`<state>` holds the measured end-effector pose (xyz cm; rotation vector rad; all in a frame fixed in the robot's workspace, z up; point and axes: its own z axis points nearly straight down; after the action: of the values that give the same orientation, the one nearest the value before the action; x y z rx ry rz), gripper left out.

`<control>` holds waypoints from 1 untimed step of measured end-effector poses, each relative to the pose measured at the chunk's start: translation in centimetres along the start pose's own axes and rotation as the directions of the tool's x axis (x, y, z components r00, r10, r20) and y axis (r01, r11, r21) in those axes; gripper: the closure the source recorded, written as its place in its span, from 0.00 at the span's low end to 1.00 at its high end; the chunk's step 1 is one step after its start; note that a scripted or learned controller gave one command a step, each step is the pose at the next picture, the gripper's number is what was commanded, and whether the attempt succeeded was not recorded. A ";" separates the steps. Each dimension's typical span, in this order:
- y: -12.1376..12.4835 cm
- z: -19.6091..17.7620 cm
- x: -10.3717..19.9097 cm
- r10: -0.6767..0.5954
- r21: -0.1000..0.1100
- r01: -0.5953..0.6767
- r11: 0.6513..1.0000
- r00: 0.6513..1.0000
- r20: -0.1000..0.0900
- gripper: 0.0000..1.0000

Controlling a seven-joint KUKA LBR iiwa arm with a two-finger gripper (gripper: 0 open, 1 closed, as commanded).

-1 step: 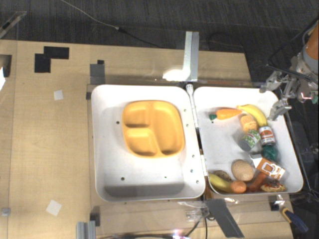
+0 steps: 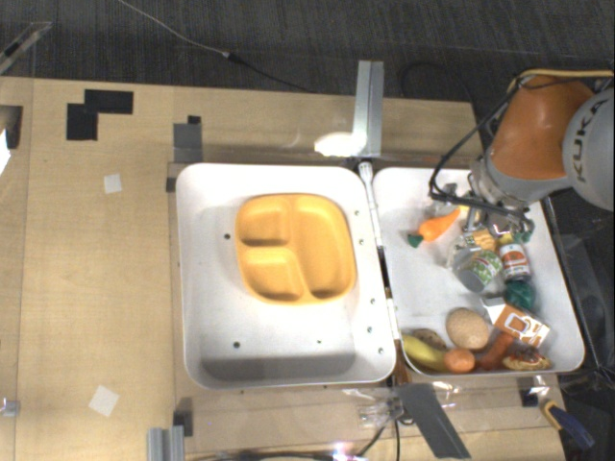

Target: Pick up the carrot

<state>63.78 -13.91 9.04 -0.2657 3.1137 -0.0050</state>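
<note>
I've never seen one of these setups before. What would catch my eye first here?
Probably the yellow divided tray, sitting alone in the left bin. Next, the grey arm with its orange band, reaching in from the right over the right bin. There its gripper hangs beside the carrot, with a heap of toy food nearer the camera.

1. A pale wooden worktop (image 2: 86, 286) fills the lower frame, marked with black squares (image 2: 96, 111) near its far left corner.
2. Dark grey carpet (image 2: 288, 17) lies beyond, crossed by a thin cable (image 2: 173, 29).
3. A metal post (image 2: 369, 109) stands at the worktop's far edge.
</note>
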 end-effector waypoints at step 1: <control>4.9 0.2 -0.9 0.017 -0.004 -0.017 1.000 1.000 -0.005 0.00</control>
<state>63.85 -8.92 8.85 -0.2403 3.1212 0.0013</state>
